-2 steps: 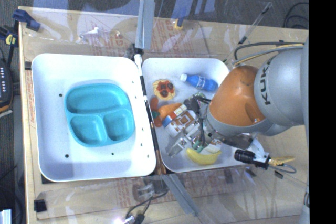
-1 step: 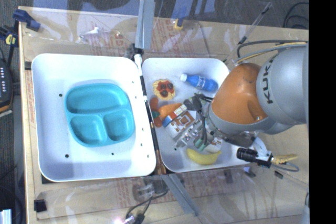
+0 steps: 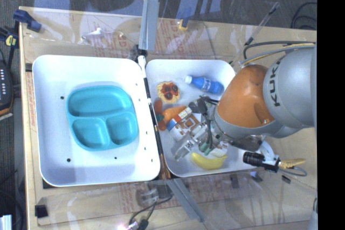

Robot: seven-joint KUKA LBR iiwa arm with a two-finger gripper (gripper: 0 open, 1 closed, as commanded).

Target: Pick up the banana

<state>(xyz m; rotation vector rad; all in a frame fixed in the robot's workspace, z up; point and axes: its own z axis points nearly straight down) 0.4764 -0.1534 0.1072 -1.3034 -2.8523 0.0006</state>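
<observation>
Two fingers of the gripper (image 3: 200,149) stand spread just above the banana (image 3: 209,160).

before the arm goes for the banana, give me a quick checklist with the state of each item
1. Banana in view: ok, at the near edge of the right bin.
2. Gripper close to the banana: ok, just above it.
3. Banana between the fingers: cannot tell.
4. Room around the banana: not ok, a small carton and a carrot crowd that side.
5. Blue bottle out of the way: ok.
</observation>
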